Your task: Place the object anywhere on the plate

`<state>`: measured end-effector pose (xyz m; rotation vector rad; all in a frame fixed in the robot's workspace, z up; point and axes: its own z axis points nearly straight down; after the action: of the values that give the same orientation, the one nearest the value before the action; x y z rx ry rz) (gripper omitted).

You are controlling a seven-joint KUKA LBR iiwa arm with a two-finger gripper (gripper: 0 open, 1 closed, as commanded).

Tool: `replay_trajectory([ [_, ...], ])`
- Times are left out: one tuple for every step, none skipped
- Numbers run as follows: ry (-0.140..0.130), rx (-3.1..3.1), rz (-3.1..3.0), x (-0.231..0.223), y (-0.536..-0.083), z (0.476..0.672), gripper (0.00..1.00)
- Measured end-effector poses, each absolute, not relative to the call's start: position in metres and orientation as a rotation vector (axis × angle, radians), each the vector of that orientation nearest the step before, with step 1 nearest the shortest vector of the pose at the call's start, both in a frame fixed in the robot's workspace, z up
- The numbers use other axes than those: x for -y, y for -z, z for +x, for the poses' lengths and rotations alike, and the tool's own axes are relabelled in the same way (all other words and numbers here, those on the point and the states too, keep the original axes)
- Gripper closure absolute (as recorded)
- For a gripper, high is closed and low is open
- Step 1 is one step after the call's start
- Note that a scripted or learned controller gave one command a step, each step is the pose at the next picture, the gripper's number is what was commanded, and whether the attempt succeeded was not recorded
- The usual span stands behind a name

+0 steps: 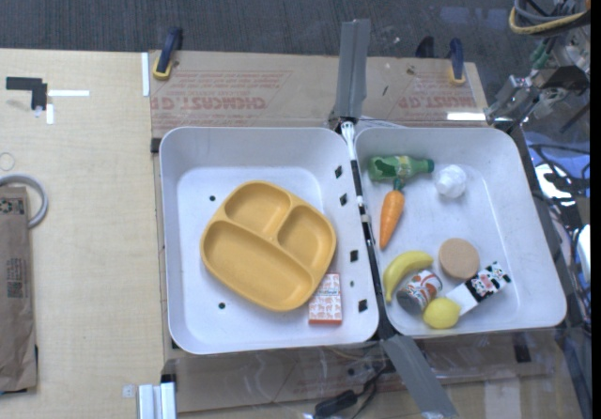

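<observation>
Yellow plate (268,245) left of centre; small carton (326,301) touching its lower rim. Likely light, stiff: grip flat sides. End effector state: cannot tell.

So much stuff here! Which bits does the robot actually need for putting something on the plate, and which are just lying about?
Belongs to the job:
yellow plate in the left bin
candidates to place: carrot, banana, lemon, green bottle, small carton

Just lying about:
blue clamps
brown bag
cardboard sheet
</observation>
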<state>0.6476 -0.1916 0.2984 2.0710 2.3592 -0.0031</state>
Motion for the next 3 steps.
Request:
replay_trajectory([
  [0.003, -2.599, 1.767, 0.190, -0.227, 0.571, 0.00],
  [0.001, -2.715, 1.577, 0.223, -0.184, 0.585, 0.00],
  [0.001, -2.909, 1.171, 0.222, -0.148, 0.660, 0.00],
])
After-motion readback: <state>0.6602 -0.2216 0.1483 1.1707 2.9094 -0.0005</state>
